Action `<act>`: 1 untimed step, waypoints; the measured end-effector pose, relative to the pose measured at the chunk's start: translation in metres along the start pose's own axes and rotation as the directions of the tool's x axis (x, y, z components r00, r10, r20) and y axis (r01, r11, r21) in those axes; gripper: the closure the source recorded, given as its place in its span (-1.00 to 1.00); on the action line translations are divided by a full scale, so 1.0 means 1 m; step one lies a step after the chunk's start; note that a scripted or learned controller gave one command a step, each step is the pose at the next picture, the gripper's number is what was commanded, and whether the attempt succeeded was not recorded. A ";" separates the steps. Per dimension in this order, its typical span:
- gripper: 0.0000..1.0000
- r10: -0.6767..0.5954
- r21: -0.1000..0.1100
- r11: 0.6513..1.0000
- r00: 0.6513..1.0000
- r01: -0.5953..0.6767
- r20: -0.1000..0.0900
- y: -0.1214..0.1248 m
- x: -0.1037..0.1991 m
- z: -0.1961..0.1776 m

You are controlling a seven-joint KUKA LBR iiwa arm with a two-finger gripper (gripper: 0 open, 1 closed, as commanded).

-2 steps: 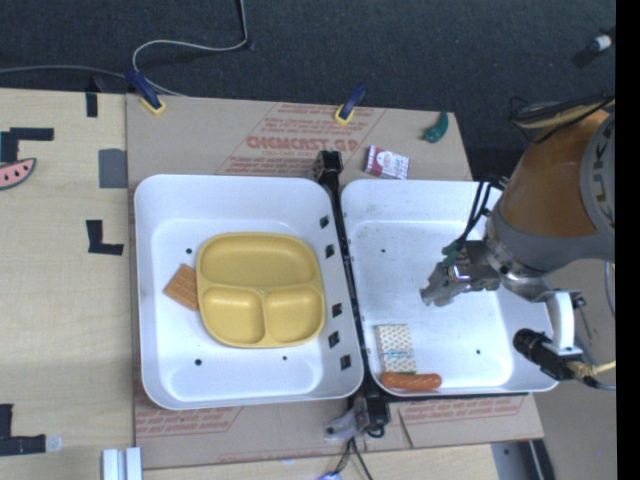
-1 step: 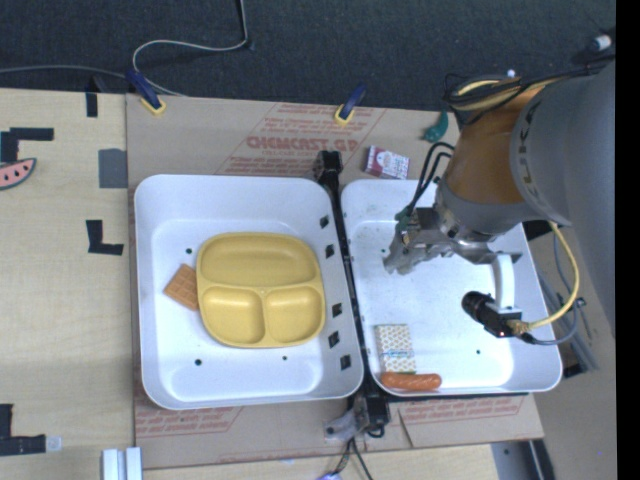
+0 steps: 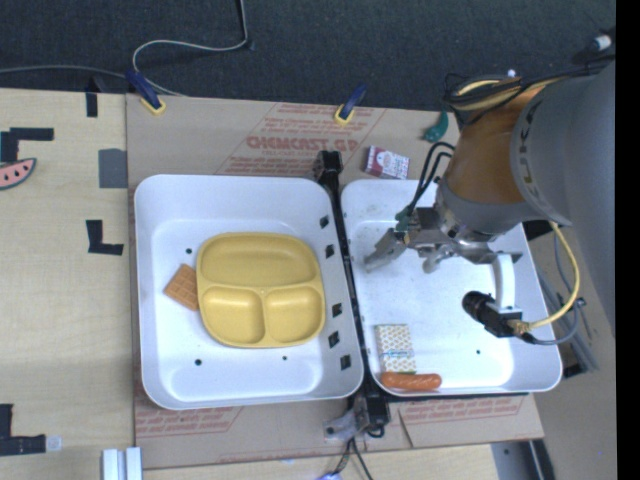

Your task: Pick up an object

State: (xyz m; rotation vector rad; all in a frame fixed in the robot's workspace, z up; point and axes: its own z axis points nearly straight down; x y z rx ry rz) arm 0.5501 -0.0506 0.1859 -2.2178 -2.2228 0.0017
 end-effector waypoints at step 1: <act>-1.00 0.003 0.001 1.000 1.000 -0.003 0.001 -0.067 -0.032 0.002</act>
